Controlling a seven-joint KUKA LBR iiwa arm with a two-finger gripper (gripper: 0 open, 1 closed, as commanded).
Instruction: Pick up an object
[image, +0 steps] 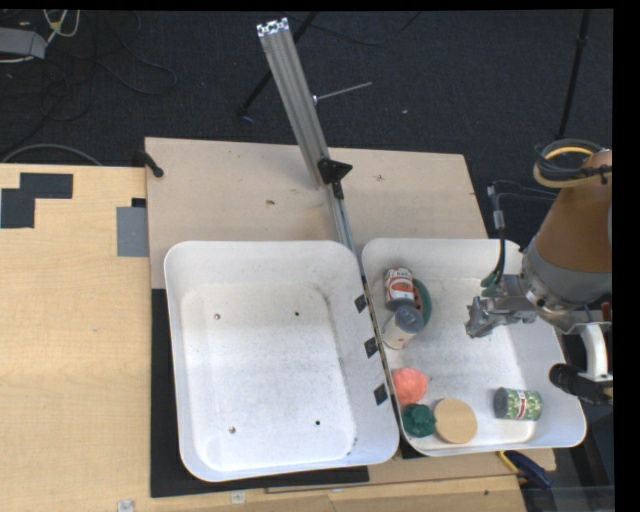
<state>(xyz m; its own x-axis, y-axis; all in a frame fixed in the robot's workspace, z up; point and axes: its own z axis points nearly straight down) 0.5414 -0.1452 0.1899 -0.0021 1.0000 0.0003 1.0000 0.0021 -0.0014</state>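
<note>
Objects, including a red can (400, 288) and green can (517, 404), all lie in the right bin (470, 252); none lifted. Gripper (484, 322) hovers nearby; finger opening cannot be determined.

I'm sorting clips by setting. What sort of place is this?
Probably a robotics lab: a robot arm reaches over two white bins on a plywood bench, with cables on dark carpet.

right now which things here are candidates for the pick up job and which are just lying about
For the job:
- red-and-white can
- grey-capped bottle
- pink lumpy ball
- dark green lump
- tan round disc
- small green-labelled can
- tool
- right white bin holding them

Lying about:
- left white bin
- slanted aluminium rail
- wooden board
</note>
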